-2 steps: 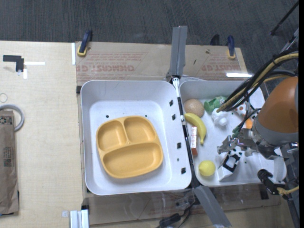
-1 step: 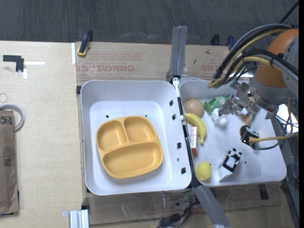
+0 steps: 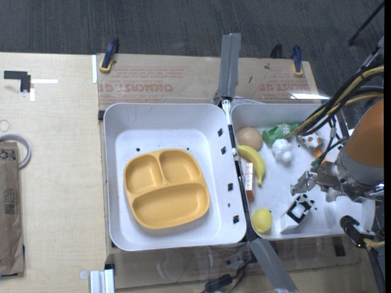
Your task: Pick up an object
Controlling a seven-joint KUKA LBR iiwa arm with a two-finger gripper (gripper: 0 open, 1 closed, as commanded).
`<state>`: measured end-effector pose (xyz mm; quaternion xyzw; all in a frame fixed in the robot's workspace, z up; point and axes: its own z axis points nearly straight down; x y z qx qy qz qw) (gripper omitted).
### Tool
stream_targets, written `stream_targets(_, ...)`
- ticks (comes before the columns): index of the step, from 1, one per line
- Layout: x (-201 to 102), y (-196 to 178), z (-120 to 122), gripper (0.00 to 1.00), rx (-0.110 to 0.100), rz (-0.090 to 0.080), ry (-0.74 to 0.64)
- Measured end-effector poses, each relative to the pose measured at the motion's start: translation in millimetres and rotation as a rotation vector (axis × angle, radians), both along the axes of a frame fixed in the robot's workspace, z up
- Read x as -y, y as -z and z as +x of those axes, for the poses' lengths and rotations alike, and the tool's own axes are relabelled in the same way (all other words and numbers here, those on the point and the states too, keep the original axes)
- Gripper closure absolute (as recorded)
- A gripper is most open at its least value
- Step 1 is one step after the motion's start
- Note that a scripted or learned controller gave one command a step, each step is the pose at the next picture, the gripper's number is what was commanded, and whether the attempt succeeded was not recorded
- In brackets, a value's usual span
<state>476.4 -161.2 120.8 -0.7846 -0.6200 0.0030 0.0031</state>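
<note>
The gripper (image 3: 307, 184) is hanging low over the right bin (image 3: 278, 112), its metal fingers (image 3: 302, 182) pointing toward the bin's middle; from this angle one cannot tell whether they are spread or closed, and nothing is showing between them. Just below the fingertips a small black-and-white block (image 3: 299, 210) is lying on the bin floor. Further left, a yellow lemon (image 3: 262, 219) is sitting in the near corner, and a banana (image 3: 255, 163) is lying along the divider, beside a thin red-and-white packet (image 3: 248, 179). A brown round object (image 3: 249, 138) is resting at the banana's upper end, with a green item (image 3: 280, 131) and a white lump (image 3: 282, 150) beside it. The left bin (image 3: 116, 182) is holding a yellow divided plate (image 3: 167, 188).
</note>
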Motion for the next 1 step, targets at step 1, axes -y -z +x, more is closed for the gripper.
stream_targets(1, -20.7, -62.2, 93.4, 0.00, 0.003, 0.000, -0.216)
